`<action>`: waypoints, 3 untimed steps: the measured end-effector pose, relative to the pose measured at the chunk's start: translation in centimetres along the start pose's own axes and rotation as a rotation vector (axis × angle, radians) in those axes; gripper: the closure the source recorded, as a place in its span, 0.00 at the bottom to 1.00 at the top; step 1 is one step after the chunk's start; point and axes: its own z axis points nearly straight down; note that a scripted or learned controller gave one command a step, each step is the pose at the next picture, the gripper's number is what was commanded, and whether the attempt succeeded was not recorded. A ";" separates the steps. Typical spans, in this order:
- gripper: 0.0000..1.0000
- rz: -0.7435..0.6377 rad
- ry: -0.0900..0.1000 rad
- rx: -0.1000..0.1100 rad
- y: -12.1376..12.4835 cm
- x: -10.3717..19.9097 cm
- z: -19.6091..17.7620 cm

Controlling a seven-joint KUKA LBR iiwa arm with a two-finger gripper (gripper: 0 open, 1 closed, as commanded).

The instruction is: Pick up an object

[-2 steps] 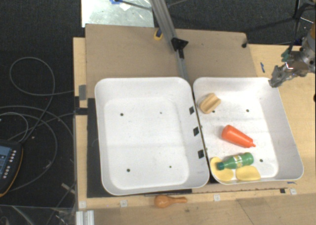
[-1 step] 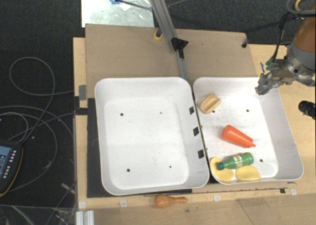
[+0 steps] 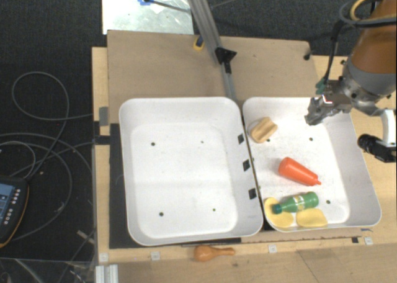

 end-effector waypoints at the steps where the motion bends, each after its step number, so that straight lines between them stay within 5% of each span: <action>1: 1.00 0.000 0.001 0.002 -1.4 5.4 1.4; 3: 1.00 0.000 0.000 0.002 -4.3 14.4 1.5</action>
